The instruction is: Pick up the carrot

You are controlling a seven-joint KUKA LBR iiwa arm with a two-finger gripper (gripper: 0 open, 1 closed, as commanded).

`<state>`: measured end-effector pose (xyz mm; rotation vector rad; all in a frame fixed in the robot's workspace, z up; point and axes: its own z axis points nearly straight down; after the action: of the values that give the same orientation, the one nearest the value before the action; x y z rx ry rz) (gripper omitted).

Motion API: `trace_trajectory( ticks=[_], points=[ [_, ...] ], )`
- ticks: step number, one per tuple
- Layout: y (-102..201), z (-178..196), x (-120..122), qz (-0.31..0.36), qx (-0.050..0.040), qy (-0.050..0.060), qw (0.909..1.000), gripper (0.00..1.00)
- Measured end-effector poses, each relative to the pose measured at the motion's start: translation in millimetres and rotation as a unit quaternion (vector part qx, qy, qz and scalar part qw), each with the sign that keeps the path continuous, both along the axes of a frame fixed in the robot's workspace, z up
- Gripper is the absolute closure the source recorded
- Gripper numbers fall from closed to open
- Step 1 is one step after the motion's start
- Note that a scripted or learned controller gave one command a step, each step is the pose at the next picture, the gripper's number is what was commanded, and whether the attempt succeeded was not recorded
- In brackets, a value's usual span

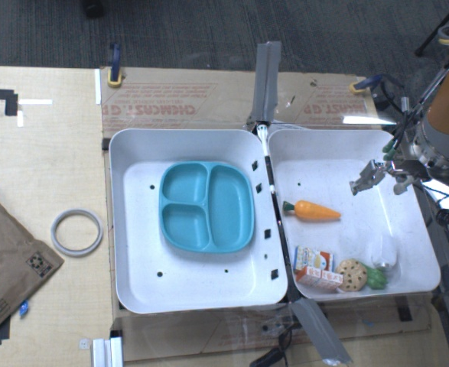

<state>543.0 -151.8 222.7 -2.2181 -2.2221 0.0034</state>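
Item: carrot (313,211), orange body with a short green stub at one end. Lies flat on the floor of the right bin (408,281), lower and to the left of the pincer (383,176), well apart from it, the green end pointing away from the pincer toward the divider between the bins. Nothing touches it.

Handling, by appearance: a toy piece, probably light and stiff, with a smooth tapered skin that may slip or roll under a pinch. Best hold judged to be across the thick middle of the body, fingers either side of the long axis; the narrow tip and the stub offer little to grip.

Pincer: hangs above the right bin's far-right part, holding nothing. Whether it is spread or closed cannot be told from this view.

Neighbours in the same bin: a small red-and-white carton (314,266), a round cookie (352,275), a green item (376,278), grouped at the near wall, below the pincer and clear of the carrot.

Surface: smooth white bin floor, shallow walls, open room all round the carrot.

Elsewhere: left bin (132,281) with a teal divided plate (207,206), far left of the pincer. Desk (40,167) beyond it bears a tape ring (76,231) and a brown paper bag (6,270).
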Motion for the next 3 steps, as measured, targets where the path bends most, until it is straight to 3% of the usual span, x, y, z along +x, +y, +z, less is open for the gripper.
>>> trace_trajectory(
  ticks=[1, 2, 3],
  points=[
    [40, -93, 3, -0.041, 0.0, 0.001, 0.9991, 0.0],
    [53, -121, 19, -0.061, -0.0012, -0.012, 0.9981, 0.0],
    [56, -121, 8, -0.122, 0.0014, -0.011, 0.9925, 0.0]
  ],
)
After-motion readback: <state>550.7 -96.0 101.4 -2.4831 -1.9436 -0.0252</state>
